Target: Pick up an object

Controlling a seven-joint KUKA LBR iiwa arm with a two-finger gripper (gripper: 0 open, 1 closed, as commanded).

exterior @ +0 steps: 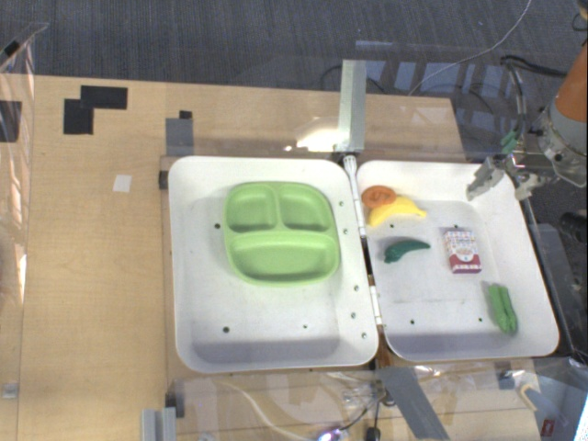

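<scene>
Jaws spread, empty: gripper (pixel 503 179) at upper right over right bin (pixel 432 333); best centre squarely above red-and-white packet (pixel 461 249) before descending.

You get bright, even light from overhead, and both bins (pixel 193 274) read near-white with soft shadows along their inner walls. A glare patch sits on the surface (pixel 317 141) just behind the bins. Small items look slightly soft, and the arm (pixel 570 108) at the right edge blurs.

The wooden bench (pixel 101 274) is bearing 2 white bins side by side: left bin (pixel 197 338), right bin (pixel 441 333).
</scene>
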